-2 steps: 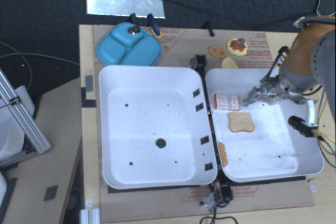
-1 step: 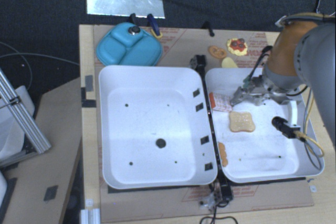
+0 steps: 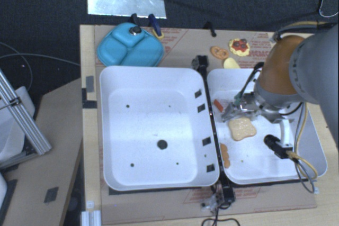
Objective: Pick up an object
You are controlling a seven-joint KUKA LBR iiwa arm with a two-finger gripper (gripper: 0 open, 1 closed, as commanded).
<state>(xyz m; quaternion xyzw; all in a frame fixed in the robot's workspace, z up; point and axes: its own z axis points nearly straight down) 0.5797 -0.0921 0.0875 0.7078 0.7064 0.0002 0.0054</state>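
No lift is evident yet; the tan toast-shaped slice (image 3: 242,128) lies on the floor of the right white bin (image 3: 310,159), just below the hand (image 3: 233,110); grasp and raise are judged outstanding; the grey arm (image 3: 296,74) is bent low over the bin from the right; whether the hand is spread or pressed together cannot be told.
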